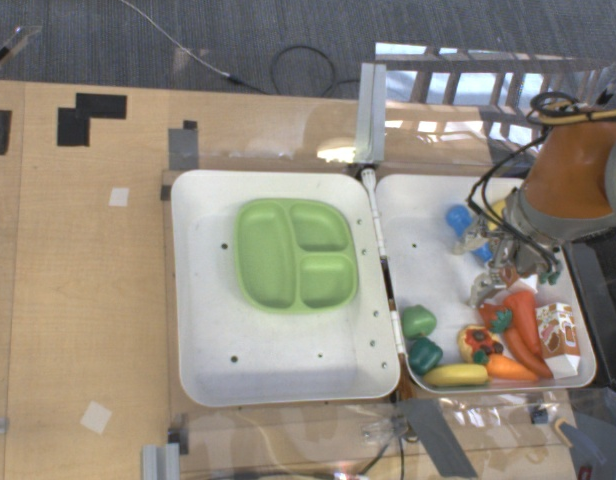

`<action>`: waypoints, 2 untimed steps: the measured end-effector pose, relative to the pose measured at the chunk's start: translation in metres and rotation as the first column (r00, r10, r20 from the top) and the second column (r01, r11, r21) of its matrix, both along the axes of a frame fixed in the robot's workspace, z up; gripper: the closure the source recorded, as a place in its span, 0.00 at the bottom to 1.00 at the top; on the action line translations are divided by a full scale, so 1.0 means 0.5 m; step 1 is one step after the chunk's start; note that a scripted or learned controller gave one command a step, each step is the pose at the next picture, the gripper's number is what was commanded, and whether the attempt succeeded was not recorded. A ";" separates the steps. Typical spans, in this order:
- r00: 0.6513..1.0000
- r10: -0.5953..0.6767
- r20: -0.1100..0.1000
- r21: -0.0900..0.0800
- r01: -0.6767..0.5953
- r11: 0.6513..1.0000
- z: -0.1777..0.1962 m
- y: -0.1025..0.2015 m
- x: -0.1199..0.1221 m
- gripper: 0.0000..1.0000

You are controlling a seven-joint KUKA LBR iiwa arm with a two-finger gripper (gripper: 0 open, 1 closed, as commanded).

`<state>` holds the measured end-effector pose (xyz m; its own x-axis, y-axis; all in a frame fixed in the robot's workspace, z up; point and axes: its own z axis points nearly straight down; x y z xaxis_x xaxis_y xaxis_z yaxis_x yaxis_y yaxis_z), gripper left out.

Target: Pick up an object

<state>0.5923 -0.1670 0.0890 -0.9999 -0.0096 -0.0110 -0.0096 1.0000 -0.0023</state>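
A smooth yellow banana (456, 374) lies at the right bin's (428, 218) front edge beside orange carrots (523, 328) and green peppers (419, 321). The gripper (503, 268) hangs over them; its opening I cannot tell.

green plate (294, 255), white bins (203, 368), yellow banana (456, 375)

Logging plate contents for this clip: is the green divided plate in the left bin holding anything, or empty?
Empty. All three compartments of the green divided plate show bare green; the toy food lies in the right bin.
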 end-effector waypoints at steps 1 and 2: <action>1.000 -0.005 0.002 0.003 0.005 1.000 -0.001 0.065 0.084 0.00; 1.000 -0.002 0.015 0.001 0.002 1.000 0.031 0.065 0.092 1.00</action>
<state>0.6381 -0.1346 0.1044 -0.9996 -0.0079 -0.0260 -0.0079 1.0000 -0.0018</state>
